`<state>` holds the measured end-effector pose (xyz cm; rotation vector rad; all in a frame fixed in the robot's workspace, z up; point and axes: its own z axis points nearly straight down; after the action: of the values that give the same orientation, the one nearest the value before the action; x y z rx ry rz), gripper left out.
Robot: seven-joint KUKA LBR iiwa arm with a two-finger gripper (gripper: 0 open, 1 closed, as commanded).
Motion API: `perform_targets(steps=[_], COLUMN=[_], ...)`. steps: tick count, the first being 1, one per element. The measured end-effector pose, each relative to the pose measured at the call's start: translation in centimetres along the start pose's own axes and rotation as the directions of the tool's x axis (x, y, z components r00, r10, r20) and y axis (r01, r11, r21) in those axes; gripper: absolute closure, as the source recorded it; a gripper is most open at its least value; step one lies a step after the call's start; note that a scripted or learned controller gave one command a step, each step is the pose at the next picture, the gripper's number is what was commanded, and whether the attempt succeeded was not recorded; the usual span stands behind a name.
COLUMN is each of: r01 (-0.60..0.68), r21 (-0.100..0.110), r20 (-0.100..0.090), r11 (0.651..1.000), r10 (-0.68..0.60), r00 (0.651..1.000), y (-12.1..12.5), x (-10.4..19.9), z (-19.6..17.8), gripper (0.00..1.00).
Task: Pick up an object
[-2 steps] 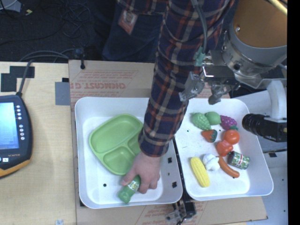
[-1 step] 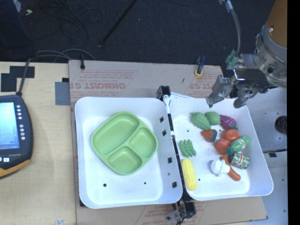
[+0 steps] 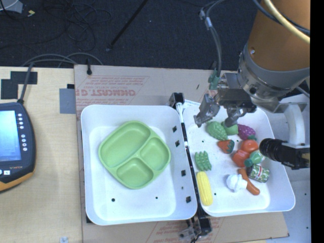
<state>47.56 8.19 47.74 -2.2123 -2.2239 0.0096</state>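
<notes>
My gripper (image 3: 217, 117) hangs over the back of the right bin (image 3: 276, 199) with its two fingers spread open and nothing between them. Just below the fingertips lies a bumpy green toy vegetable (image 3: 217, 131). Around it are a purple grape bunch (image 3: 246, 131), a strawberry (image 3: 226, 146), an orange-red tomato (image 3: 245, 152), a small green leafy piece (image 3: 203, 161), a yellow corn cob (image 3: 204, 187), a white garlic-like piece (image 3: 234, 181), a carrot (image 3: 249, 184) and a small can (image 3: 258, 172).
The left bin (image 3: 96, 196) holds a green divided plate (image 3: 134, 154). A black divider rail (image 3: 185, 151) separates the bins. A tablet-like pendant (image 3: 14, 143) lies at the far left of the bench. A black cylinder (image 3: 281, 153) juts in from the right.
</notes>
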Motion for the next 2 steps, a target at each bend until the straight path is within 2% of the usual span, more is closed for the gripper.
perform_targets(steps=[1,2], r01=[-0.006,-0.002], r21=[0.009,-0.002], r20=[0.002,-0.001], r11=[1.0,1.0], r10=[0.006,0.002], r00=[1.0,1.0], y=[0.9,0.1], x=[-1.1,1.3], z=[11.7,11.7], gripper=[1.0,1.0])
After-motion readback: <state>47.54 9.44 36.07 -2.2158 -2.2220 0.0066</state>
